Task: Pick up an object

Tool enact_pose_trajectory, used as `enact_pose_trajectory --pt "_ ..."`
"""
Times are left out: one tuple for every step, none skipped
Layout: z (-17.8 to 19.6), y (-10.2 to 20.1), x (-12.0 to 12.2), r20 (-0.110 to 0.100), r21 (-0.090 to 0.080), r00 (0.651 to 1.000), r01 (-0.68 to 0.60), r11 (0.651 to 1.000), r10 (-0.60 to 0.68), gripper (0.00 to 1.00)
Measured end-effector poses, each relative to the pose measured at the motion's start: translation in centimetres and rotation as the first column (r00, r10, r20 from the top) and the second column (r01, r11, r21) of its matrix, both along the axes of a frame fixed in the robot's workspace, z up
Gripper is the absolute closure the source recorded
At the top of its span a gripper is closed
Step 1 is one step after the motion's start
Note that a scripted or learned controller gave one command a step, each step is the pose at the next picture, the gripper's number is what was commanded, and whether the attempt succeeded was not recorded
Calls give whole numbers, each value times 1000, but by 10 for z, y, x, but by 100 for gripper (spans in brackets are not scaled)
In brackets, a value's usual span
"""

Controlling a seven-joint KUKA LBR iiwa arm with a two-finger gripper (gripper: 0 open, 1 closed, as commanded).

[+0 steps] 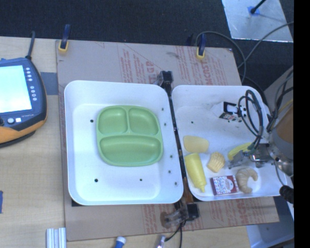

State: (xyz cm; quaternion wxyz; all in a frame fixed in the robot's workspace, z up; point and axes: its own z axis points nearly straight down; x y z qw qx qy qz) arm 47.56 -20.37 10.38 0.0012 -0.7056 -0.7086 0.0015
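At the far left of your counter sits a pendant with a lit screen, well apart from the bins. Next comes the left bin, which holds a green plate with three compartments, lying flat near the middle; bare white floor runs all round it, widest along the near edge and the left wall. The two bins meet edge to edge at a dark seam, so there is no gap between them.

In the right bin the far half is mostly open, apart from a small dark mark. The near half is crowded — a pale yellow block, a yellow bottle just below it, a ridged yellow piece beside that, a red-and-white packet close to the near rim, and a tan croissant at the packet's right.

You will see the end effector low over the right side of this bin, cables looped above it. A yellow-green piece lies right at its tip — whether it is gripped, and how wide the fingers stand, cannot be told. The croissant is curved, light brown and lies just below the tip.
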Motion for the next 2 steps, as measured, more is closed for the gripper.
enact_pose_trajectory --pt "-12 -2 84 2 0 1000 -1 1000 1 0" --pt "-2 -3 84 1 -1 1000 -2 1000 2 100"
